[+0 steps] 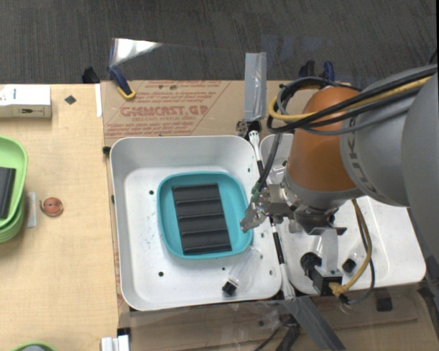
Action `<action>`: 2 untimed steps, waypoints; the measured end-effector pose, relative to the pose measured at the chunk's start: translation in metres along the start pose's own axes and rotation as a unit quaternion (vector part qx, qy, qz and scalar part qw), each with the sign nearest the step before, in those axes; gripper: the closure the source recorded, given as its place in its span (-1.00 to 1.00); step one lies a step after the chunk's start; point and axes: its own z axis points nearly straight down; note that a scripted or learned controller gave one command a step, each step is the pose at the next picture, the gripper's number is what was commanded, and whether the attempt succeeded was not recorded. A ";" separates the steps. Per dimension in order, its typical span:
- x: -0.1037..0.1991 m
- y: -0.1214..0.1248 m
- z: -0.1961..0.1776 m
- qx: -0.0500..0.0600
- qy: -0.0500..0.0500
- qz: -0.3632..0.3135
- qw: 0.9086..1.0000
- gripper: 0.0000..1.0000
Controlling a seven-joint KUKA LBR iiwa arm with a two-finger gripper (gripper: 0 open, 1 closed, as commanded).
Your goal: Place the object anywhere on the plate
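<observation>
The black ribbed block point(199, 219) lies flat inside the teal plate point(166, 218), which sits in the middle of the left white bin point(124, 210). If that block is the object meant, the placing looks done. The arm's wrist hangs over the wall between the two bins, with the gripper point(251, 219) just beside the plate's right rim. The wrist covers it, so I cannot tell whether it is open, closed or holding anything. The main risk from here is that closeness. A low sideways move toward the left of the frame could catch the rim and tip or push the plate, sliding the block off. A lift with something still clamped would undo the placing. A small clear piece with a black end point(234, 282) lies loose on the bin floor near the lower right corner, off the plate; if that is the real target, it is yet to be picked up, and the bin wall crowds it. The yellow and black cables point(303, 107) loop above the wrist and could snag. Outside the bins are a printed cardboard sheet point(166, 101) at the top, a green dish point(9, 158) and a small brown disc point(52, 206) at the left, well clear.
</observation>
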 end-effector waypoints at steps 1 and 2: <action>-0.002 0.001 -0.008 0.001 -0.001 0.000 1.000 1.00; 0.009 0.005 0.016 -0.001 0.002 -0.060 0.998 1.00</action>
